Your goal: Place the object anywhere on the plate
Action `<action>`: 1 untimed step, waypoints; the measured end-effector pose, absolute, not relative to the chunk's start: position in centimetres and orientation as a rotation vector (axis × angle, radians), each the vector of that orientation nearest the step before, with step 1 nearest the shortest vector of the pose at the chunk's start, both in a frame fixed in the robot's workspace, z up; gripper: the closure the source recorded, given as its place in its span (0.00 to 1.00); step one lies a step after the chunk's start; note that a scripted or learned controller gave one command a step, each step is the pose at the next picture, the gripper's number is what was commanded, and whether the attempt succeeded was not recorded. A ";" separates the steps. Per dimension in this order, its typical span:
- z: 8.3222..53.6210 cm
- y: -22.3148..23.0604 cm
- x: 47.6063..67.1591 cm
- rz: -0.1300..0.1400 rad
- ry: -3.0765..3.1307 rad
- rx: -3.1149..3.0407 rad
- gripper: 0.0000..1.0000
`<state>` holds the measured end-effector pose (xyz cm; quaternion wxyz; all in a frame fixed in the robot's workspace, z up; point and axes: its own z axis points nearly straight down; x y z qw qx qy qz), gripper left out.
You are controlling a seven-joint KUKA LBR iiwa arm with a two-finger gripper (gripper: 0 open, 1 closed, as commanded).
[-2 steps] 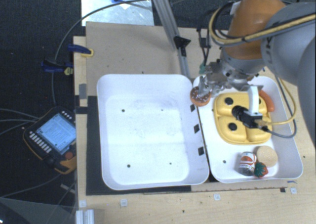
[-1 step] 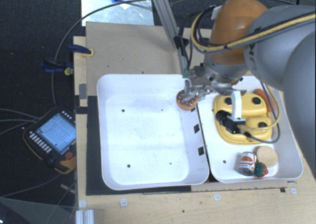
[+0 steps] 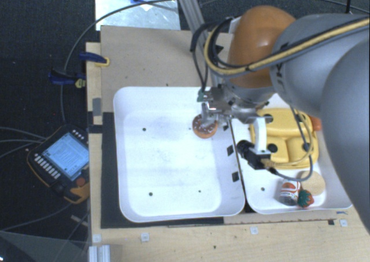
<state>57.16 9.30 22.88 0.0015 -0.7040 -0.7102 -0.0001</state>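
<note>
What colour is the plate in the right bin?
Yellow. The plate shows in the camera view, partly covered by the arm, in the right bin.

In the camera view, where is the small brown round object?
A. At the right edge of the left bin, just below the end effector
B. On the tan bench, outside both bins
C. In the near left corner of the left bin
A: the brown round object lies at the right side of the left bin, directly under the end effector.
</note>
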 end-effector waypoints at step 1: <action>23.3 11.8 57.0 -0.002 -2.230 -2.212 1.00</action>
